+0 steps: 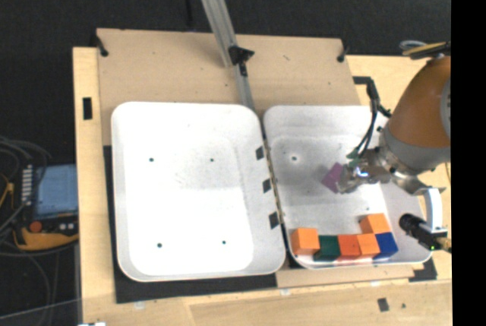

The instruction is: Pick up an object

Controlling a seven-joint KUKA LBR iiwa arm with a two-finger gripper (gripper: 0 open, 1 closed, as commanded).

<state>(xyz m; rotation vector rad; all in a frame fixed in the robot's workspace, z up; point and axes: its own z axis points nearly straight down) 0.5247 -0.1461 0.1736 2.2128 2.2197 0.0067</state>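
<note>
Reaching in over the right shallow white bin (pixel 304 127), gripper (pixel 354 178) touching a small purple block (pixel 332 177) mid-bin; cannot tell whether clamped on it. Lined along the near wall: orange (pixel 306 239), green (pixel 329 246) and blue (pixel 386 243) blocks.

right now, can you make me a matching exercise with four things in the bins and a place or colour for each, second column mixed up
Things:
1. purple block
2. green block
3. blue block
4. left bin

Places or colours:
a. right end of the row along the right bin's near edge
b. white, beside the bin holding the blocks
c. mid right bin, right by the gripper
d. in the near row, between two orange blocks

Pairs: 1-c, 2-d, 3-a, 4-b
</note>
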